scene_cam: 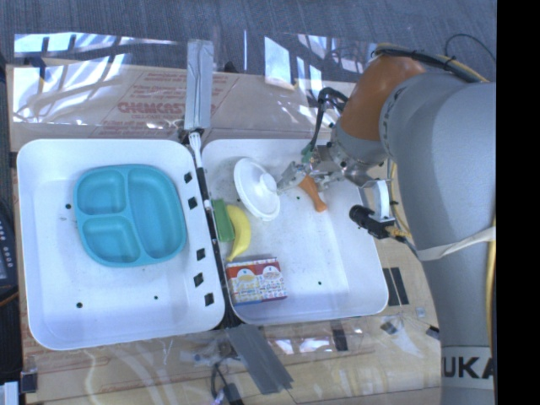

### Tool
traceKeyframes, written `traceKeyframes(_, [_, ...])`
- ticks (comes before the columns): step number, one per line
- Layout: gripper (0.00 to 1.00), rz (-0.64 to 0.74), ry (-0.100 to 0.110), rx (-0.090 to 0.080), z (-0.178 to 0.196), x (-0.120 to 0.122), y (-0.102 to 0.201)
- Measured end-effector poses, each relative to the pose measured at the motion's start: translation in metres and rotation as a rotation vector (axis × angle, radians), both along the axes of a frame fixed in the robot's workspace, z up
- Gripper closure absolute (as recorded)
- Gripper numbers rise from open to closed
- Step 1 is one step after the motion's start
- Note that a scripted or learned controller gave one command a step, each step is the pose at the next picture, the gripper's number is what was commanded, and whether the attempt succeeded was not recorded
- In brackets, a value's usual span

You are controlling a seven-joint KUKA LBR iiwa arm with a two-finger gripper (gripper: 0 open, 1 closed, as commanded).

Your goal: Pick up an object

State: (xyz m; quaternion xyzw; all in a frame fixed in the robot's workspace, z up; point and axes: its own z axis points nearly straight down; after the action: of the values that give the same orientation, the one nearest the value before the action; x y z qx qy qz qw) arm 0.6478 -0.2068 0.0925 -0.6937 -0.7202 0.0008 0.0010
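Note:
My gripper (297,175) reaches into the right bin (337,268) from the right, low over the bin's upper middle. It sits between a white bowl (255,188), lying tipped on its side just to its left, and a small orange carrot-shaped piece (315,196) just below and to its right. The carrot piece lies on the bin floor, close against the gripper body. Lower left in the same bin are a yellow banana (240,230), a green item (222,220) beside it against the divider, and a red and white box (255,279).
The left bin (51,294) holds a blue divided plate (129,213). The grey arm with its orange band (380,91) covers the right bin's upper right corner and right rim. A black cable end (364,219) hangs near the right wall.

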Motion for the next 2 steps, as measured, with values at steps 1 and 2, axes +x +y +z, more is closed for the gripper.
traceKeyframes(1, [0.0,-0.206,0.003,0.001,-0.001,-0.034,-0.004])
traceKeyframes(2, [0.0,-0.2,0.0,0.0,0.001,-0.023,0.005])
